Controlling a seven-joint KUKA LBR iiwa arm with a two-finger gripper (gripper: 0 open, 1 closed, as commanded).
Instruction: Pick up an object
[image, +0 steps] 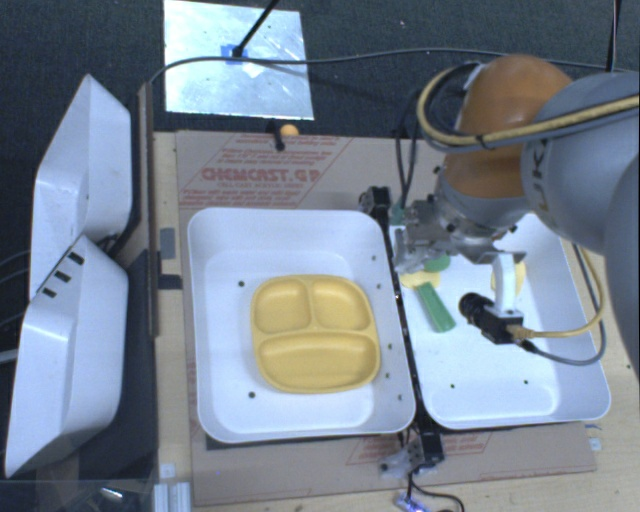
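Nearest you, the yellow divided tray lies in the left bin. In the right bin a green stick angles toward the centre divider, below the claw; you cannot tell its state.

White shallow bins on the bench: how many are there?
2. The left white bin holds a yellow divided plastic tray; the right white bin holds a green stick-shaped object, partly under the arm.

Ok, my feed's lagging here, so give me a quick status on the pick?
Gripper low in right bin, far left corner. Green stick beside it, not seen gripped. Yellow tray in left bin.
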